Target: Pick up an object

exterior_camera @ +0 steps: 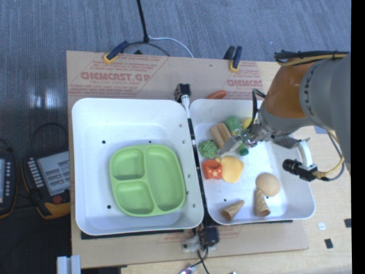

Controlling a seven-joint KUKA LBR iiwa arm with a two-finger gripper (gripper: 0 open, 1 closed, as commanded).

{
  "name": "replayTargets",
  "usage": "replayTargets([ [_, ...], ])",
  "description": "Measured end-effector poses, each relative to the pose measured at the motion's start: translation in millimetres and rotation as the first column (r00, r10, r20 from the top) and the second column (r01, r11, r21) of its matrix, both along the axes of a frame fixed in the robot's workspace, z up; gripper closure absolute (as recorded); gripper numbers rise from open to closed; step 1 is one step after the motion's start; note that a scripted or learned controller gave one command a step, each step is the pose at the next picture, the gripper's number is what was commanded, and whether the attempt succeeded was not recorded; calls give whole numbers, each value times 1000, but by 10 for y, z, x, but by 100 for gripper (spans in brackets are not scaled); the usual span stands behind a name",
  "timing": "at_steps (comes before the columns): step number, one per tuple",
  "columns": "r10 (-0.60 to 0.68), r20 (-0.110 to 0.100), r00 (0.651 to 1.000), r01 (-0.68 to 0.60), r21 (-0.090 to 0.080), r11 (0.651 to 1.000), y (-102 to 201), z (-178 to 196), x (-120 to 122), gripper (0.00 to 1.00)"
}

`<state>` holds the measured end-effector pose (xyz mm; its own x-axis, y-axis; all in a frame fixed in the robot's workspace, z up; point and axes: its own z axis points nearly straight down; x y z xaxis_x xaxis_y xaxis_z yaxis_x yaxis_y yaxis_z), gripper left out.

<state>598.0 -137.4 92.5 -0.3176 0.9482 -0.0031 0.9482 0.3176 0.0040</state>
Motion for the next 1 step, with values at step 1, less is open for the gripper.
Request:
replayTargets([
  [1, -1, 8, 1000, 1, -6, 1000, -20, 111, 14, 100],
])
